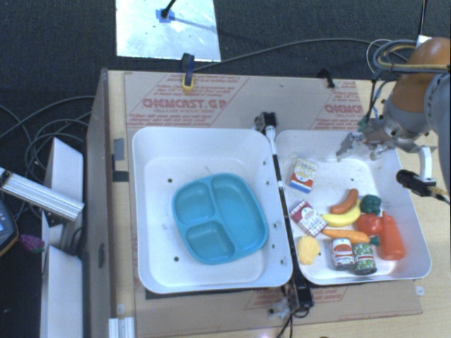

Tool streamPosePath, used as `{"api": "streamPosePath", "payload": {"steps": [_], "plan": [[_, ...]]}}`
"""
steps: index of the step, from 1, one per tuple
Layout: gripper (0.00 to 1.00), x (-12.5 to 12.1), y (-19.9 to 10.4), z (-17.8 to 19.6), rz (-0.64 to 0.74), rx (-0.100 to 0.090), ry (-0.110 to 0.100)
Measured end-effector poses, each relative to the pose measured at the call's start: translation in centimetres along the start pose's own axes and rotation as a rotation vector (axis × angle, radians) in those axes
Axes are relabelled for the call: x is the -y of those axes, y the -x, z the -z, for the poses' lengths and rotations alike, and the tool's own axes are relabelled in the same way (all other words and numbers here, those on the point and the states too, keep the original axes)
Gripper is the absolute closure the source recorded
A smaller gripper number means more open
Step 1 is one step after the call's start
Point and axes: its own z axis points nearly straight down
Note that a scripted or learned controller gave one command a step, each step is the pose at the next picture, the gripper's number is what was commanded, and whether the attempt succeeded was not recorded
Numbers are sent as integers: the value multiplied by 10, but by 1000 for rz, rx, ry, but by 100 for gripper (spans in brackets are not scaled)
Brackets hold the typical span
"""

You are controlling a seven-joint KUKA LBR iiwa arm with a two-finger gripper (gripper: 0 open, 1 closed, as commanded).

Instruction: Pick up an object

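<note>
- Camera view: my fingers (358, 142) are hovering over the far right corner of the right bin (416, 210), spread wide and holding nothing.
- My arm (416, 97) is reaching in from the right, its orange band sitting just above the wrist.
- The task's things are all lying in the right bin, nearer the front than my fingers and apart from them.
- A small white carton (303, 175) is lying closest, just in front and to the left of my fingers.
- A red-and-white packet (307, 218) is lying near the divider, with a yellow piece (308, 250) in front of it.
- A sausage (344, 201) is resting against a banana (341, 218); a carrot (347, 235) is lying just in front of them.
- Two small cans (354, 255) are standing side by side at the front edge.
- A green piece (371, 204), a red tomato-like piece (368, 223) and a red bottle (391, 238) are crowding the right side of the pile.
- The left bin (158, 189) is holding a blue three-compartment tray (220, 217), tilted a little in the bin.
- Both bins are sitting on a brown sheet on the counter (211, 101).
</note>
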Motion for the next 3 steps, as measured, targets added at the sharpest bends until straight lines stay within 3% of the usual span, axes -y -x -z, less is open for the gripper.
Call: {"api": "streamPosePath", "payload": {"steps": [1,2,3], "plan": [[0,14,1,77,-2,3,5],[0,62,0,-23,-3,1,1],[0,13,0,47,0,2,4]]}}
